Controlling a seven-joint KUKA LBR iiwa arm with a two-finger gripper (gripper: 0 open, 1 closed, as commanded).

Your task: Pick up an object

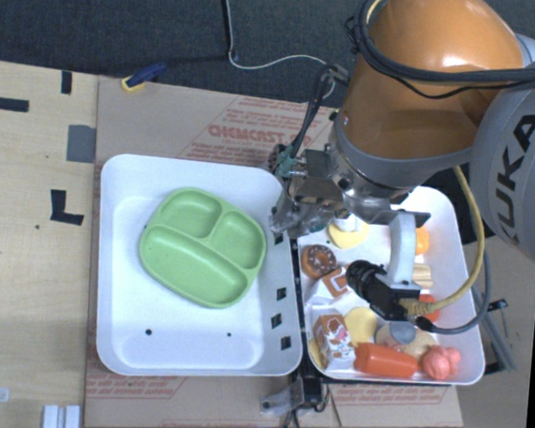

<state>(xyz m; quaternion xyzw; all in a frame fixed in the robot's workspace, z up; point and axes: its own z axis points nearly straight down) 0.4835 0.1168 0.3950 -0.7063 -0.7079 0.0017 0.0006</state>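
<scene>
A: Count, please.

B: Two white bins on the surface. The left bin holds one green plate. The right bin holds a heap of small toy foods. I can tell apart one brown doughnut, one printed packet, one yellow disc, one orange-red long piece and one pink piece. Others are partly hidden under the arm, so there is no full count.

A: Plate appearance?

B: Rounded rectangle, pale green, three compartments. It lies flat, turned at a slant, toward the far right of its bin.

A: And the small items?

B: The doughnut is at the left wall of the right bin, with the packet nearer the front on the same side. The long piece and the pink piece touch each other along the front wall. The disc is just behind them.

A: Tool?

B: One tool, over the dividing walls between the bins at their far end, near the plate's right corner. Released or clenched: cannot tell, as the wrist shadows it.
</scene>
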